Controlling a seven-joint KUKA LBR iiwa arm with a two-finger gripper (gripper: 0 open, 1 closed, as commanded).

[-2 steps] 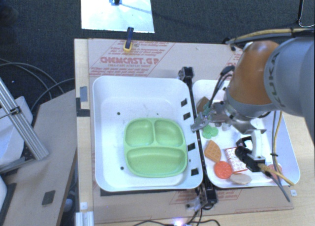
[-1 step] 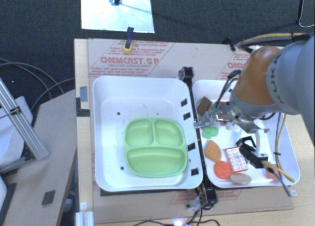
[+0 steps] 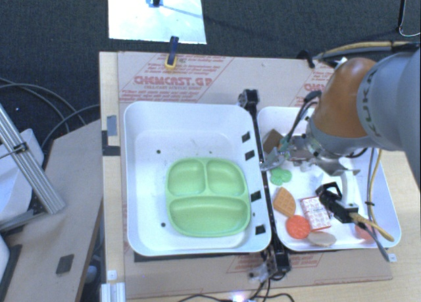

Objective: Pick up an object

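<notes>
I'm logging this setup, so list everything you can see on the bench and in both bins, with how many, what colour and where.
bins: two, white, side by side on the bench
divided plate: one, light green, three compartments, in the left bin
green disc: one, green, right bin, near its left wall
wedge piece: one, tan-orange, right bin, below the green disc
round piece: one, red-orange, right bin, near the front wall
small packet: one, red and white, right bin, right of the wedge piece
oval piece: one, beige, right bin, front edge
brown piece: one, brown, right bin, back left
arm: one, grey with an orange band, over the right bin
</notes>
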